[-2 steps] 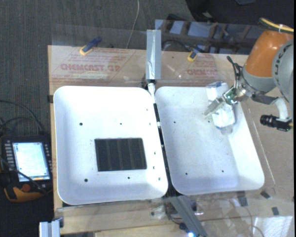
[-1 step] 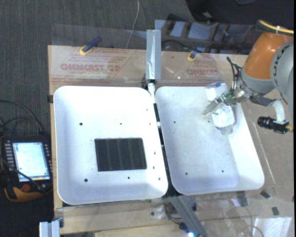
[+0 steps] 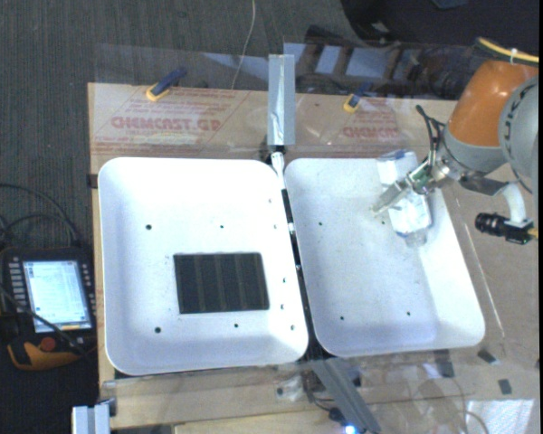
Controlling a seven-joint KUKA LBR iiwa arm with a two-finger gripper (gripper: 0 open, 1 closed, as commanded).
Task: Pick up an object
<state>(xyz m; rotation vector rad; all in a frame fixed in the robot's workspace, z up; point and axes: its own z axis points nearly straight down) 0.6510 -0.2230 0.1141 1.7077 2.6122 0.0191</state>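
Observation:
A dark ribbed rectangular pad (image 3: 221,281) lies flat in the left bin (image 3: 127,188), near its middle. A clear plastic object (image 3: 413,217) with a pale blue-white end sits in the upper right part of the right bin (image 3: 362,315). My gripper (image 3: 396,195) reaches in from the right over that bin, right at the clear object and overlapping its top. The grey arm with its orange band (image 3: 487,114) rises behind it at the right edge. Whether the clear object is gripped is hidden by the glare and the gripper's body.
The two white bins share a raised divider (image 3: 290,233). A strip of tape (image 3: 281,107) and a clamp (image 3: 166,83) sit on the board behind them. A handheld pendant (image 3: 52,295) lies left of the bench.

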